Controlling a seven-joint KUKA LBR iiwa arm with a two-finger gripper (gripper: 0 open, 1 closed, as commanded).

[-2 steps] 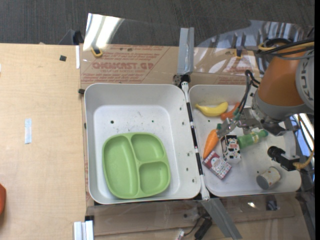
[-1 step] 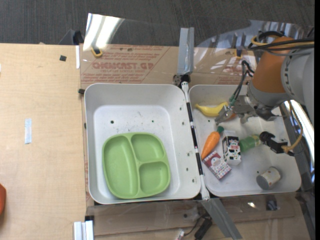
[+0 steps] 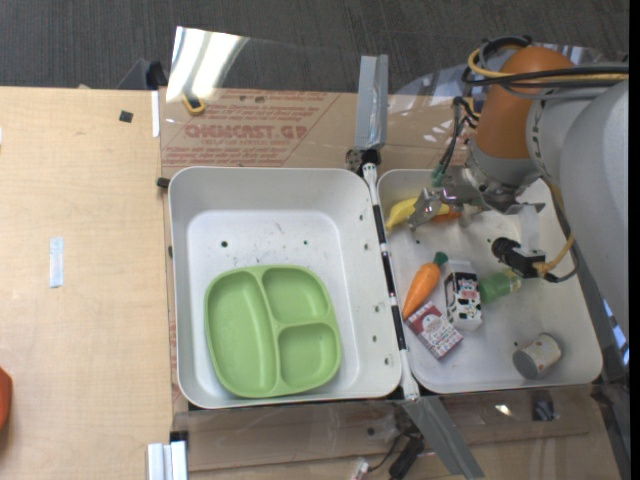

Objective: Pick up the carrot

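Note:
The orange carrot (image 3: pixel 421 285) with a small green top lies tilted near the left wall of the right bin (image 3: pixel 575 343). My gripper (image 3: pixel 432 208) hangs low over the far left part of that bin, above and behind the carrot and well apart from it. It is right next to a yellow banana (image 3: pixel 401 213). Nothing shows held in it.
A white carton (image 3: pixel 463 299), a red box (image 3: pixel 437 331), a green item (image 3: pixel 498 288) and a grey cylinder (image 3: pixel 538 355) share the right bin. The left bin (image 3: pixel 190 228) holds a green divided plate (image 3: pixel 272 328). A black cable (image 3: pixel 515 256) hangs from the wrist.

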